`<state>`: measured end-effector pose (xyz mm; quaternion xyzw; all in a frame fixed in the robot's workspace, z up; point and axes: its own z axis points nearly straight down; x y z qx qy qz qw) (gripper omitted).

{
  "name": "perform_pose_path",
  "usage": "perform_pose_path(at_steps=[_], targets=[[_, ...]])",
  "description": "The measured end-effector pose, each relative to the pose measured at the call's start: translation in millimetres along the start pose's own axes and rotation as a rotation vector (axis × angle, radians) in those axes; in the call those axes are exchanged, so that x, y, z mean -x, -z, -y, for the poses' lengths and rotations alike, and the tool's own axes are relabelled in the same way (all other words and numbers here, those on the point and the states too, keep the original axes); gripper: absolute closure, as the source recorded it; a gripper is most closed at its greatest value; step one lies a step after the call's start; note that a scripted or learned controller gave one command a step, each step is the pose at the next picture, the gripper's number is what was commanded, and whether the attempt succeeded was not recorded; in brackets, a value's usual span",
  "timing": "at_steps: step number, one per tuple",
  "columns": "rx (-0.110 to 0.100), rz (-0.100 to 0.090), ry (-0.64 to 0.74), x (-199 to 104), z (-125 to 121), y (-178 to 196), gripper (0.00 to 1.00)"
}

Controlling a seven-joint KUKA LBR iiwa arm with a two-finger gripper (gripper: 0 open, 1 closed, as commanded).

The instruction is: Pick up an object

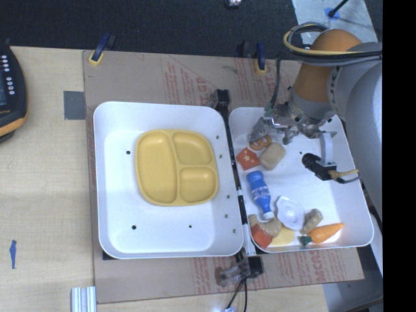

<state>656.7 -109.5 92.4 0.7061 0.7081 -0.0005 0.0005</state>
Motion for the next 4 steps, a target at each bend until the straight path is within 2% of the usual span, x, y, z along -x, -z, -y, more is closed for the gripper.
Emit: perform_pose_path(at_steps=[1, 2, 3, 4], targets=[[-0.004, -0.001, 0.004, -17, 0, 0, 0.0], [-0.004, -0.001, 0.004, -16, 1, 0, 0.0], [-0.002, 0.0, -0.001, 0, 0, 0, 0.0], [-0.004, -0.001, 0.003, -13, 1, 0, 0.0]])
